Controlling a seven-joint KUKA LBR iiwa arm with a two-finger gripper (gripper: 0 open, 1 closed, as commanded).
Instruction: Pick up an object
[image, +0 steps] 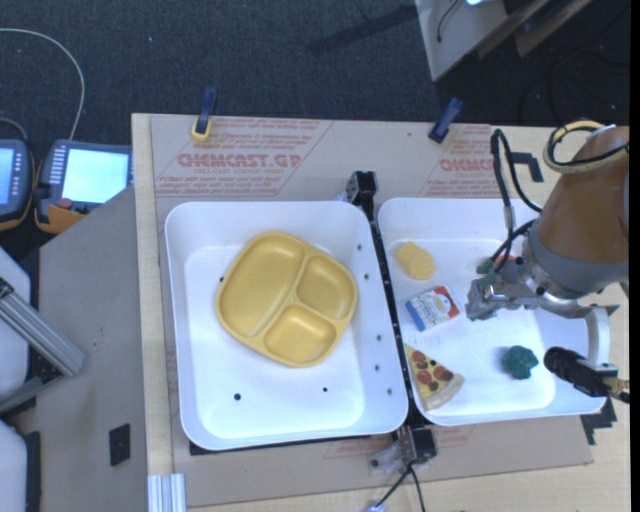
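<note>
The right bin (470, 215) holds a round yellow biscuit (416, 261), a small white, blue and red carton (432, 307), a toy pizza slice (436, 377) and a dark green lump (519, 361). My gripper (487, 299) hangs over the middle of this bin, just right of the carton and up-left of the green lump. The grey arm with its orange band (590, 215) comes in from the right and hides the bin's right side. Nothing shows in the gripper's grasp.
The left bin (200, 400) carries a yellow divided plate (288, 297). A black divider (385, 300) runs between the bins. Black cables (505, 185) loop near the wrist. Clamps sit on the bench's far edge.
</note>
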